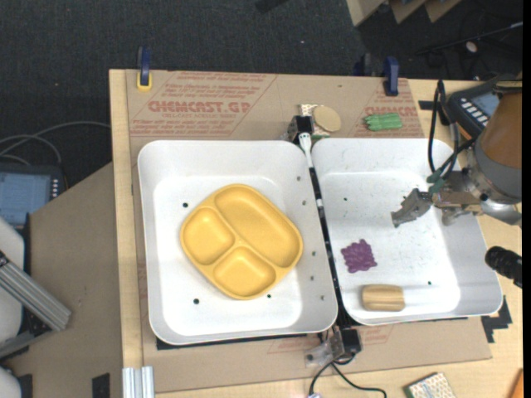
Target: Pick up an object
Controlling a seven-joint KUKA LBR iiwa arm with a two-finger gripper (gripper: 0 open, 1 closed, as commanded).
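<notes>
Camera view, jaws [412, 208] over right bin [465, 297], grip state unclear, tan block [382, 298] lying lengthwise left-right

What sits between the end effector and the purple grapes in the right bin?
Nothing: bare speckled bin floor in the camera view, from end effector down to the purple grapes.

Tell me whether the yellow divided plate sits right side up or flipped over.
Right side up. The yellow divided plate lies flat in the left bin, its three hollow compartments facing the camera.
</notes>
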